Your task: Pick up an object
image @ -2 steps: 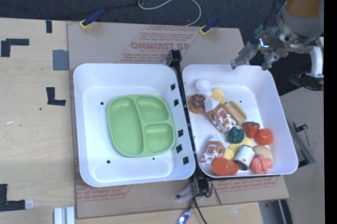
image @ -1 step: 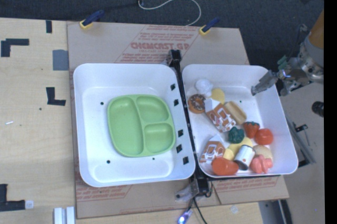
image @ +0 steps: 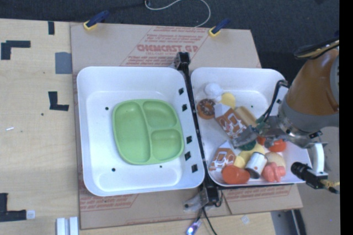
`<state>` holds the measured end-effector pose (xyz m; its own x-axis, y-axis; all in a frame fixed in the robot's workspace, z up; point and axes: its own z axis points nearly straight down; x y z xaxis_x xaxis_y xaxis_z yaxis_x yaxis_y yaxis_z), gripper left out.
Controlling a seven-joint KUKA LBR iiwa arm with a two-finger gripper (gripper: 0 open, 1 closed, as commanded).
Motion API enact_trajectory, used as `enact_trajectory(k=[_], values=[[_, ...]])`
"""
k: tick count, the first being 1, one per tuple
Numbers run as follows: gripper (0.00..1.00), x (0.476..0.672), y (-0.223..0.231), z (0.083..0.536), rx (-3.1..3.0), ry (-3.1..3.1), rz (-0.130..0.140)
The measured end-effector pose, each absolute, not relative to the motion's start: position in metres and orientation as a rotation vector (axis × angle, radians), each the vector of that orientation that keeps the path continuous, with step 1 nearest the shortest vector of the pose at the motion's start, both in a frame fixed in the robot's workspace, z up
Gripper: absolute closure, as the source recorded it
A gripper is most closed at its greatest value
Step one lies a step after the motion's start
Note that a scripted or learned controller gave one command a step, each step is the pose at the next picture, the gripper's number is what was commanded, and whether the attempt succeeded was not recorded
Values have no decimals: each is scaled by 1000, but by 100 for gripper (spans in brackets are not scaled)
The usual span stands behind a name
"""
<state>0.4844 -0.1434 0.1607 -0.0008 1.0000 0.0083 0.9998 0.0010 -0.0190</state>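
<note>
The right bin (image: 242,75) holds a heap of toy food: a chocolate doughnut (image: 206,108), a white and yellow piece (image: 220,94), a patterned box (image: 231,121), a second small box (image: 221,158), a red tomato-like piece (image: 235,175), a small can (image: 255,163), a pink piece (image: 273,172) and a red piece (image: 277,145). My gripper (image: 249,138) is down among these toys in the bin's middle, reaching in from the right, just beside the patterned box. Its dark fingers blend into the clutter.
The left bin (image: 88,118) holds a green divided plate (image: 148,131). A black divider clip line (image: 190,118) runs between the bins. Both bins sit on cardboard (image: 160,46); a cable (image: 176,5) loops behind. The arm's orange band (image: 314,87) hangs over the right bin's right edge.
</note>
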Motion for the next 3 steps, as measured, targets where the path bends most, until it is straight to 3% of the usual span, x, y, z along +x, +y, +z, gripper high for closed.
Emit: enact_trajectory(k=[1, 2, 3], values=[[0, 484, -86, 219, -2214, -2230, -5], [0, 486, -51, 357, -2221, -2237, -17], [100, 484, -53, 358, -2218, -2224, 3]])
